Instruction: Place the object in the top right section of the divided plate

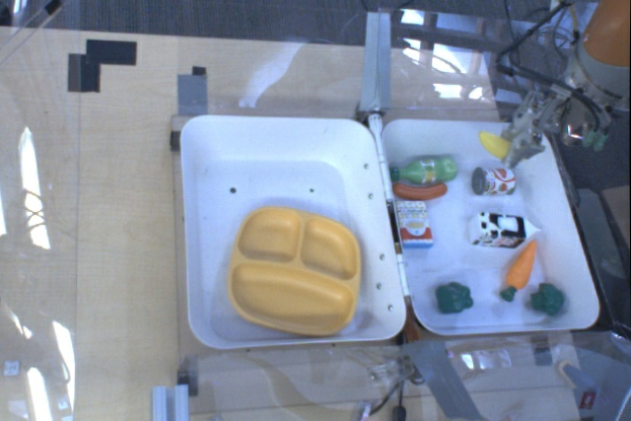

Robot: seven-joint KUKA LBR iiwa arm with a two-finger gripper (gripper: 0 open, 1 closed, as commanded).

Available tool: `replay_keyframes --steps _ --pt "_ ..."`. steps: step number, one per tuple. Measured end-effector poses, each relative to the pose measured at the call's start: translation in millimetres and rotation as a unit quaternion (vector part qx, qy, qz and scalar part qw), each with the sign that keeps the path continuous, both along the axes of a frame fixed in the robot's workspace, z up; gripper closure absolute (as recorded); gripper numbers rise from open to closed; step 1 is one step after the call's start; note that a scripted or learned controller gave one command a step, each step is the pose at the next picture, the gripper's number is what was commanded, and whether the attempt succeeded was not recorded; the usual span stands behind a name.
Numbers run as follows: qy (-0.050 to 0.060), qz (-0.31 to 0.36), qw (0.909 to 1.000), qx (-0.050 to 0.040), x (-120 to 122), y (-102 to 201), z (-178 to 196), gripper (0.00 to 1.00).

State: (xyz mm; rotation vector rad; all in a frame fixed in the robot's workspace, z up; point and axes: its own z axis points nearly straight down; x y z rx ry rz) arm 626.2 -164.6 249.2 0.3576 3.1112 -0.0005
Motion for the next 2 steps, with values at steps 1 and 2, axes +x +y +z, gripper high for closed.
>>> replay_keyframes --steps 1,2 --pt "0.000 0.168 0.9858 -0.0011 -17.8 -3.9 11.7 1.00" --pt "0.000 0.225 0.9744 -0.0017 -15.2 -3.4 15.9 1.00"
